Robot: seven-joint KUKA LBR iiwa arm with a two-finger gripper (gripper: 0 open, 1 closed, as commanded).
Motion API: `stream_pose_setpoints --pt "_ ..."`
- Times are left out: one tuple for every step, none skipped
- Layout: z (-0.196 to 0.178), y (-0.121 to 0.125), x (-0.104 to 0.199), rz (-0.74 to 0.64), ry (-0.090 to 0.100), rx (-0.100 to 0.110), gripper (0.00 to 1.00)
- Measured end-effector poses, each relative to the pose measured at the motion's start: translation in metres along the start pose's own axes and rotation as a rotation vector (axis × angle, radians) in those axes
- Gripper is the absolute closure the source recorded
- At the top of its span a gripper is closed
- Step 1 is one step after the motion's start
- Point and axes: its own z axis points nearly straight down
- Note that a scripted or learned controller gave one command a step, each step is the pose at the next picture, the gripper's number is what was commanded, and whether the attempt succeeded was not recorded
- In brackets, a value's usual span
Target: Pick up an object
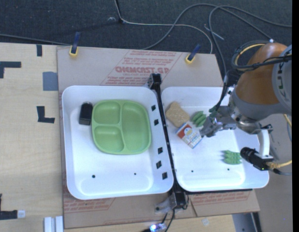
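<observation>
The right bin (pixel 207 178) holds a tan sponge-like block (pixel 177 113), a small red and white carton (pixel 189 135), a green leafy piece (pixel 198 117) and a green toy (pixel 231 157). My gripper (pixel 209 128) hangs low over that bin, just right of the carton and below the leafy piece. The arm reaches in from the right, with its orange band (pixel 259 83) above the wrist. No object shows between the fingers.
The left bin (pixel 77 178) carries a green divided plate (pixel 121 127) and a small black block (pixel 85 113) at its left. Black clips (pixel 159 151) line the seam between bins. Cables cross the dark floor behind the bench.
</observation>
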Motion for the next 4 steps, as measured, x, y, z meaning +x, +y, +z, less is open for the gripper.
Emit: stream_pose_setpoints --pt "-0.031 0.001 0.0 0.001 0.0 0.002 1.0" --pt "-0.024 0.016 0.055 -0.003 0.001 0.006 1.0" --pt "-0.031 0.023 0.108 -0.005 0.002 0.005 1.0" --pt "-0.03 0.017 0.155 -0.002 0.001 0.006 1.0"
